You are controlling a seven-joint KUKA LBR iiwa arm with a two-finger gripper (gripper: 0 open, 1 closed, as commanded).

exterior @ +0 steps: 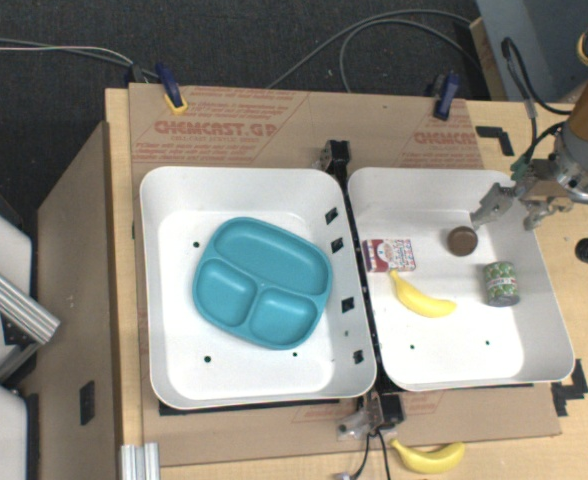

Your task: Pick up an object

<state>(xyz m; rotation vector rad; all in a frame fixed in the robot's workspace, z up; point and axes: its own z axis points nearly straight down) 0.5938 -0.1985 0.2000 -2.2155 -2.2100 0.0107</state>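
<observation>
1. I see the gripper (510, 206) spread wide and grasping nothing, over the right bin's (444, 366) far right edge.
2. Bare floor lies along that bin's near side.
3. Right bin: one banana (421, 298), one brown disc (461, 240), one green can (501, 283), one red-and-white packet (388, 255).
4. Left bin (169, 368): one teal divided plate (261, 282).
5. A second banana (430, 456) lies outside, at the bench's near edge.

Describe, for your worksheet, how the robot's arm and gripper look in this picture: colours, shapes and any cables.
The arm comes in at the right edge as a rounded grey body with an orange band near the top. Dark cables loop beside it. At its end sits the gripper, a blocky grey metal part with two short, angular, light grey fingers.
</observation>
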